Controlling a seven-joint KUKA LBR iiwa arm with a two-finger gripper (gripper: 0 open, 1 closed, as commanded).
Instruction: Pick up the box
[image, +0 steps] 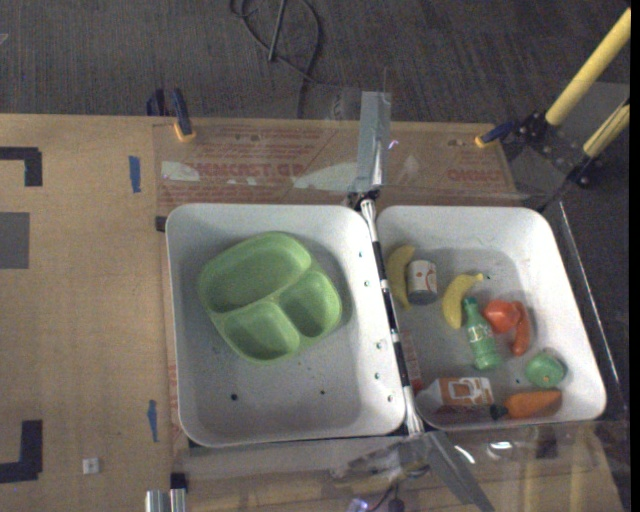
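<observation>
Wooden desk (90, 300) carries two white bins, the orange-brown box (461, 392) lying in the right bin (560, 250) beside a carrot (532, 403), its label too blurred to read.

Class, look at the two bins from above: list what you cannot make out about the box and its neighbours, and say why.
- Box, camera view: label print too small and blurred to read.
- Carrot: its left tip is dark and meets the box; touching or overlapping, unclear.
- Small can: label too small to read.
- Orange items beside the green bottle: shapes merge, identity unclear.
</observation>
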